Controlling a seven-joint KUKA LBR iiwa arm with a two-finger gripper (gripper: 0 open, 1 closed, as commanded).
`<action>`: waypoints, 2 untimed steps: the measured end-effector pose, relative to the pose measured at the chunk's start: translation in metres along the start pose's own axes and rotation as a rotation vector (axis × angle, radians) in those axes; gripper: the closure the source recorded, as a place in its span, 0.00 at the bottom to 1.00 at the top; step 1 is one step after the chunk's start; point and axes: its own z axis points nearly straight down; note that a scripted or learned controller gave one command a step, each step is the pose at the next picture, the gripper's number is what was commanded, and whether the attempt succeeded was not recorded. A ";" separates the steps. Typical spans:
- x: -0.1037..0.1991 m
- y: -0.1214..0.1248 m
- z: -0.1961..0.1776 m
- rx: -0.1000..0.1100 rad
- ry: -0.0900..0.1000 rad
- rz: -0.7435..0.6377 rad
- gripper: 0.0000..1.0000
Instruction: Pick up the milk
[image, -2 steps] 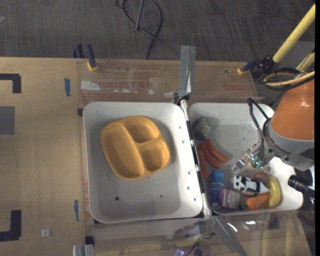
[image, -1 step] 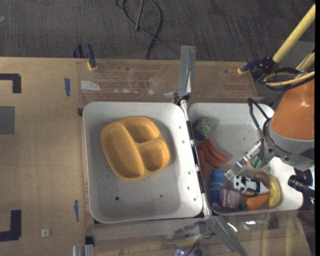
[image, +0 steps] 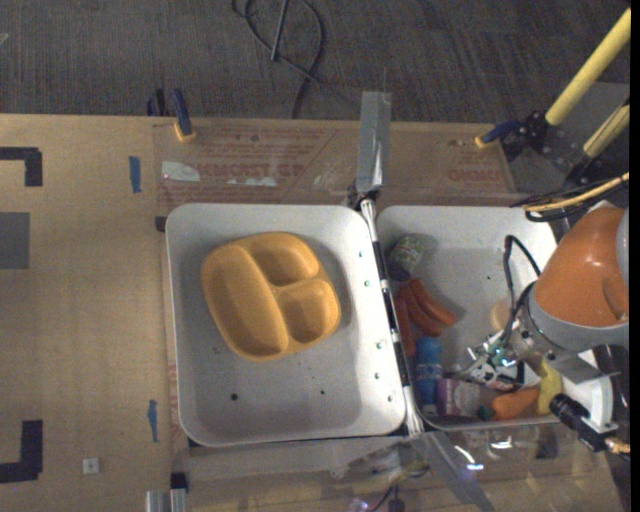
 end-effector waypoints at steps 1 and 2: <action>-0.014 0.062 -0.057 0.006 0.003 0.018 0.00; 0.011 0.005 -0.001 -0.004 -0.003 0.133 0.00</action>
